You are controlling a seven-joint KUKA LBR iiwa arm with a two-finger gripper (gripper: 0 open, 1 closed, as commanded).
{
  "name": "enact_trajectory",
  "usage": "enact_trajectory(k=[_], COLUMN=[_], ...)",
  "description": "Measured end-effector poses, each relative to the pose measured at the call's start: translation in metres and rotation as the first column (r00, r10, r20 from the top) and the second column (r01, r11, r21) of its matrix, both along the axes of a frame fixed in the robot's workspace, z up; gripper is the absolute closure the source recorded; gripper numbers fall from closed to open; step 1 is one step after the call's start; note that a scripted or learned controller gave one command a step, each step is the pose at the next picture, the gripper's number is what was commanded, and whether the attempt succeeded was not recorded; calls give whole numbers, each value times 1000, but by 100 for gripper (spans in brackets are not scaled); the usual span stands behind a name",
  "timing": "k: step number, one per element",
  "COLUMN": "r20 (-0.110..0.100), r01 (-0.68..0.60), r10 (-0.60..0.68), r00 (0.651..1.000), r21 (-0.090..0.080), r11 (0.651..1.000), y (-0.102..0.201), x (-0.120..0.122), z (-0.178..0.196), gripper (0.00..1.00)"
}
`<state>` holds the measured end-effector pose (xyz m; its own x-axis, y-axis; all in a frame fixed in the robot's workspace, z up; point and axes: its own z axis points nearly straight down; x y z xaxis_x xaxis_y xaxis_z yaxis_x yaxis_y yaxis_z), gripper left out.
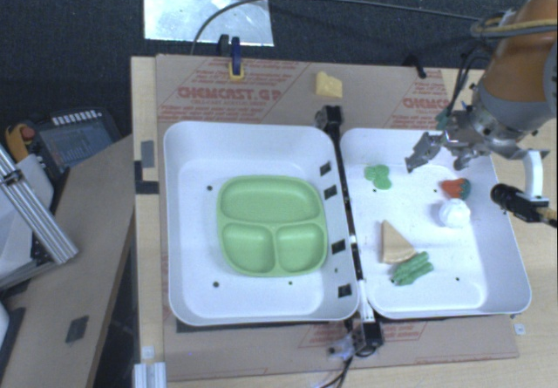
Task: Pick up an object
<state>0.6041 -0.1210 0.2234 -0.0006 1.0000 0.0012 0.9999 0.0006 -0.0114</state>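
Arm (523, 46) enters from the right, orange band up top, grey wrist angled down and to the left over the back of the right bin (497, 290). Gripper (438, 153) hangs above the bin's far right part, fingers spread apart, one dark finger (422, 153) pointing left, the other toward the red piece. Nothing between the fingers. Whether the tips touch the bin floor can't be told.

Right bin items: small green piece (377, 174) near the back left, just left of the gripper. Red piece (454, 188) with a green edge just below the gripper, close to it, apart from it as far as can be seen. White ball (453, 214) touching or just beside the red piece on its near side. Tan wedge (396, 242) in the middle, lying flat, point toward the back. Green pod (411, 268) at the wedge's near edge, touching it, lying slantwise.

Left bin (187, 203) holds a green tray (270, 225) with three compartments, one wide at the back, two at the front, sitting flat near the centre.

Yellow block (329, 85) on the board behind the bins, outside both. Black clips along the seam between the bins.
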Motion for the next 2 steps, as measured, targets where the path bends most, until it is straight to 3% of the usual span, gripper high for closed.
enact_trajectory(k=[1, 2], r20=[13, 10], r01=[-2, -1], r10=[2, 1], r00=[1000, 1000], r21=[-2, -1], r11=[1000, 1000], y=[0, 3], x=[2, -7], z=[8, -43], gripper=[0, 0])
